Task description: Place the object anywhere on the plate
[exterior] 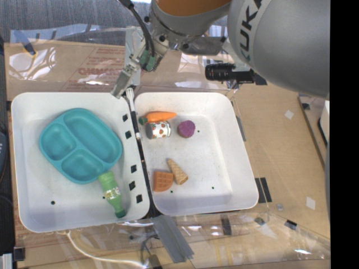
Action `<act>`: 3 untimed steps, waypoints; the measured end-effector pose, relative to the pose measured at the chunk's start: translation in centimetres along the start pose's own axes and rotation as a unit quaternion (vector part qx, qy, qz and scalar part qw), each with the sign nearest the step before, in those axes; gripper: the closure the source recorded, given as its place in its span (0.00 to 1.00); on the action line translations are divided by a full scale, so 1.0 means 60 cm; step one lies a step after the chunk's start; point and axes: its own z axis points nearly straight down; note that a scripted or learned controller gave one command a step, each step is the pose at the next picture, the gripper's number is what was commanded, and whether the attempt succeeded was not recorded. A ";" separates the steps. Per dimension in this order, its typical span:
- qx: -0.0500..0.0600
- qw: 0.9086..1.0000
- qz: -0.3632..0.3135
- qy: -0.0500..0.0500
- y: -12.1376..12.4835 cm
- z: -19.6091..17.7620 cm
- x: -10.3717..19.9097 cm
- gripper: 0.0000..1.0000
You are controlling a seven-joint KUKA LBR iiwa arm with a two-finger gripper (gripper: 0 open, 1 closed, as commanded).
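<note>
Hovering above back edge of bins, near divider between them: grey two-finger gripper [124, 88] on grey arm with orange band; cannot tell how jaws stand, nothing seen held. Left white shallow bin [33, 206] holds teal divided plastic plate [80, 144]; green plastic bottle [113, 194] lies just beside plate's front edge, touching it. Right white shallow bin [224, 178] holds orange carrot [159, 116], small spotted can [159, 130], purple ball [186, 129], tan ice-cream cone [178, 171], brown waffle piece [162, 181].
</note>
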 end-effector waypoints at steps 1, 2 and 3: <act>0.000 1.000 -0.002 -0.001 0.003 -0.015 -0.002 1.00; -0.001 0.989 -0.148 0.001 -0.082 -0.061 0.036 1.00; -0.001 0.989 -0.148 0.001 -0.082 -0.061 0.036 0.00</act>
